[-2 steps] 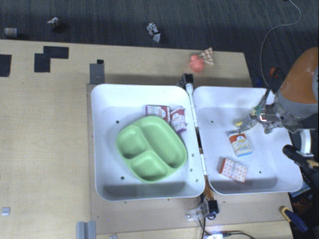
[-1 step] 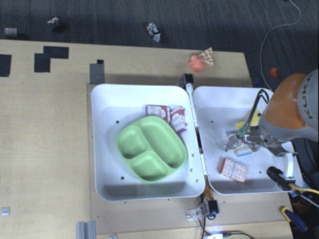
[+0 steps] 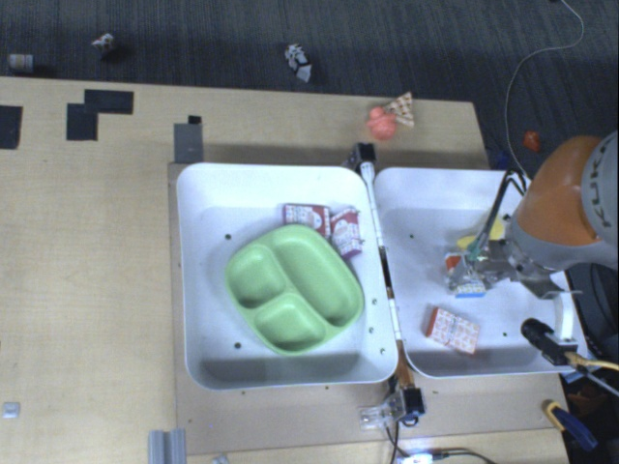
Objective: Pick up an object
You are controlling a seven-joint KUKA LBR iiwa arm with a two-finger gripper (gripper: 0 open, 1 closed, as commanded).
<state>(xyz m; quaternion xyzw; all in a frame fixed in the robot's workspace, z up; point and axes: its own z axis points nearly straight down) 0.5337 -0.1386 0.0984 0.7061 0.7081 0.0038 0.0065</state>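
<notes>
Pale wood makes up the bench (image 3: 87, 288), which fills the left and lower frame, with dark carpet (image 3: 242, 17) across the top strewn with small bits of litter. Two white bins sit side by side at centre. The left bin (image 3: 198, 259) holds a green divided plate (image 3: 293, 288) and two small red-and-white cartons (image 3: 324, 222) touching its upper edge. The right bin (image 3: 426, 201) holds a flat orange patterned box (image 3: 452, 330) near its lower edge. A pink ball (image 3: 382, 123) rests on the bench above the bins. The grey arm (image 3: 571, 211) (orange band at the wrist) reaches in from the right, its gripper (image 3: 469, 274) low over the right bin's middle, above a small cluster of colourful items (image 3: 462, 265); whether it is spread or pinching, I cannot tell.
</notes>
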